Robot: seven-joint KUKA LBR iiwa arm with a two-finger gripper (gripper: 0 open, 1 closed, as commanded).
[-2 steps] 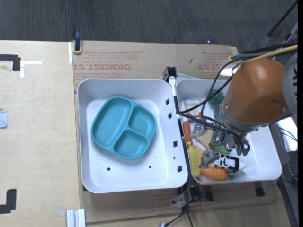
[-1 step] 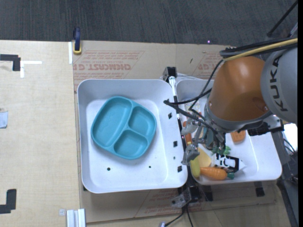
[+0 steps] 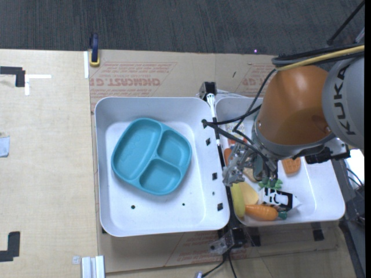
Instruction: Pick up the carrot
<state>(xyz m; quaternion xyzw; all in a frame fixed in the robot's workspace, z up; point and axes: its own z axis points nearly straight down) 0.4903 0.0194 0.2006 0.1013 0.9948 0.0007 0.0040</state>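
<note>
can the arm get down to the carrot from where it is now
Probably yes. The carrot lies uncovered at the near edge of the right bin, beside a yellow item, with the tool hovering just above.

- A blue divided plate (image 3: 152, 156) with three compartments lies in the left white bin (image 3: 116, 213), tilted at an angle, nearer the bin's left wall.
- The right white bin (image 3: 324, 204) stands just beside the left one.
- A yellow, pale fruit-shaped item (image 3: 244, 196) lies near the right bin's front left corner.
- A small orange block (image 3: 291, 165) sits further back in that bin.
- Brown cardboard (image 3: 133, 77) with red print lies under both bins.
- A blue-and-yellow clamp (image 3: 94, 50) sits at the cardboard's far left corner.
</note>
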